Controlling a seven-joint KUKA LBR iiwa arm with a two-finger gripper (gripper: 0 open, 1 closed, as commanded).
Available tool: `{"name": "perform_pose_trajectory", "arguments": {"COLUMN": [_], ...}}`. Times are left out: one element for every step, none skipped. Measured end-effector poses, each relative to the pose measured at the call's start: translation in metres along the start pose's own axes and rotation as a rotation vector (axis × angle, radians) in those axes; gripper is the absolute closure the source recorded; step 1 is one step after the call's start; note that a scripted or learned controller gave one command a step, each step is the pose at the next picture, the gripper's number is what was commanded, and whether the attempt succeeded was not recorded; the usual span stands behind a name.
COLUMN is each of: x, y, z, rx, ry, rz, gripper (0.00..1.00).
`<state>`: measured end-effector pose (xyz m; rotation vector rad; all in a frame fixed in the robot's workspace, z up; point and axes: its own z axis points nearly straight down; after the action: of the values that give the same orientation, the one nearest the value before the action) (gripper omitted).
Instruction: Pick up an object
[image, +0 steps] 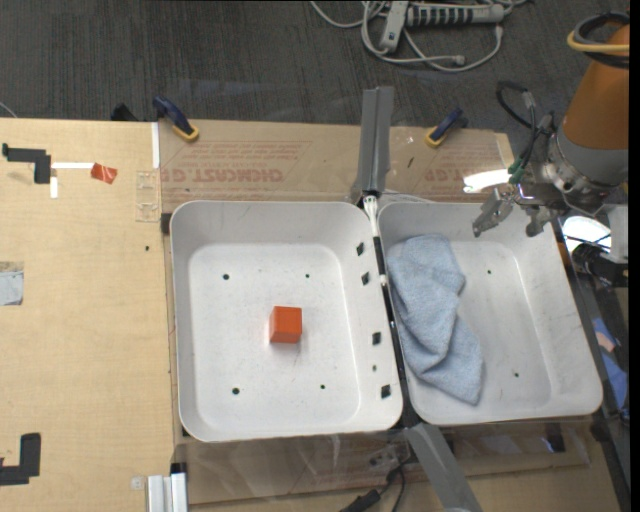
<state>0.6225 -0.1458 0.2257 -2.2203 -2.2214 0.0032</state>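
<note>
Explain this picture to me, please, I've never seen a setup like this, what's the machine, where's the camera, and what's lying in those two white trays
This is one photo from a camera fixed above a workbench, looking down at a slant. The machine at the upper right is a grey robot arm with an orange band; it reaches in from the right. Its end effector, the two-fingered part meant for grasping, hangs over the back edge of the right shallow white plastic bin. Nothing is visible between its fingers, and the picture is too small to show whether they are open or shut.

In the left shallow white plastic bin sits a small orange-red cube, near the middle. In the right bin lies a crumpled light blue-grey cloth, against the bin's left side. The arm's job is to pick up an object; it has not grasped either one.
</note>
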Motion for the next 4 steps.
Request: {"name": "perform_pose_trajectory", "arguments": {"x": [0.01,0.033,0.033,0.056], "y": [-0.048,-0.07,-0.069,-0.05], "z": [0.089,0.131,0.121,0.035], "rx": [0.001,-0.008,-0.011,0.0], "ry": [0.001,-0.002,-0.001,-0.001], "rz": [-0.167,-0.44,-0.435,0.11], "gripper": [0.0,0.0,1.0,1.0]}}
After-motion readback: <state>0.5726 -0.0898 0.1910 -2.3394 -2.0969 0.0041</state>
